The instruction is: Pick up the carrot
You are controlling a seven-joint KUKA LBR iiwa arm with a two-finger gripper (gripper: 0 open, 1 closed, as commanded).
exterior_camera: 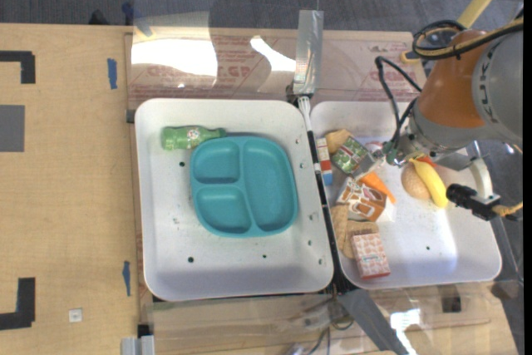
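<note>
So the arm was parked over the right bin, with the gripper low down near the pile of stuff at that bin's left side. It looked like the approach step to me, not a grab yet. Whether the gripper was apart or together, I honestly couldn't tell, since the wrist blocked it from above.

The carrot was the orange wedge just below and left of the gripper, tucked against a small printed carton and near a green packet. Only part of it showed, so I couldn't say which way it pointed or how much was buried.

Next move, I'd guess, would need a short shift down-left to get over the carrot without snagging the carton. A banana and a brownish roundish thing sat right beside it too, partly under the arm.

Left bin just had a teal divided plate and a green bottle.
</note>
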